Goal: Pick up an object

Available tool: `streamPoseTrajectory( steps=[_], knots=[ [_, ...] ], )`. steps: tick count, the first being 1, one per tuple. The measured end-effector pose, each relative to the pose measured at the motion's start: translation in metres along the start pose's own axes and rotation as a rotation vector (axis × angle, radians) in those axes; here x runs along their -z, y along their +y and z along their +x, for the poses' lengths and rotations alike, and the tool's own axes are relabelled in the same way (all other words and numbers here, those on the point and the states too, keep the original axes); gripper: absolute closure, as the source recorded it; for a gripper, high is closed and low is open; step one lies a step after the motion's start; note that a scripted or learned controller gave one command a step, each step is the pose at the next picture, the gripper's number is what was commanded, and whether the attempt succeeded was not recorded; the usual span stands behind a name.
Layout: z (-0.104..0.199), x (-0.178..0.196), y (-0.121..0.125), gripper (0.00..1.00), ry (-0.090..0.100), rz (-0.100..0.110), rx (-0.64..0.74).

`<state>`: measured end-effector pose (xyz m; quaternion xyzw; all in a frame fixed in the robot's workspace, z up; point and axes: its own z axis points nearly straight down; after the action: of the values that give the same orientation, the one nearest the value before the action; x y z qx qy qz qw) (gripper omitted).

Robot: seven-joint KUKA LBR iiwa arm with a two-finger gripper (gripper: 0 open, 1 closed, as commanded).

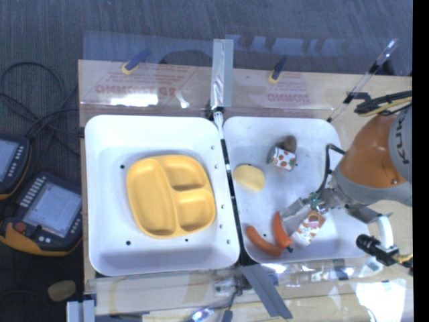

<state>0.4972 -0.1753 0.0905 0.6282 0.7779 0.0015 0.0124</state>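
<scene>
Nearest the camera in the right bin (315, 129), a sausage (263, 242) and a carrot (281, 229) are lying against the near wall. Just right of them the tool (303, 215) is reaching down beside a small patterned carton (309, 228); glare is blurring it, so I cannot tell whether it is spread or closed, and nothing looks lifted yet. The pick is probably only beginning. Farther back, a yellow lemon-like piece (249, 177) is sitting near the divider with open floor around it, and a printed cup (283, 157) is lying beside a brown lump (289, 143). In the left bin (100, 139), a yellow tray (171, 194) is resting.
</scene>
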Motion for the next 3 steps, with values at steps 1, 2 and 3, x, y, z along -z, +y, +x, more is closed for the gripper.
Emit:
streamPoseTrajectory(
  steps=[1, 2, 3],
  knots=[
    [0.001, 0.007, 0.002, 1.0, 0.006, 0.001, 0.001],
    [0.024, 0.094, 0.029, 1.0, 0.015, 0.027, -0.236],
    [0.024, 0.094, 0.029, 0.0, 0.015, 0.027, -0.237]
  ],
)
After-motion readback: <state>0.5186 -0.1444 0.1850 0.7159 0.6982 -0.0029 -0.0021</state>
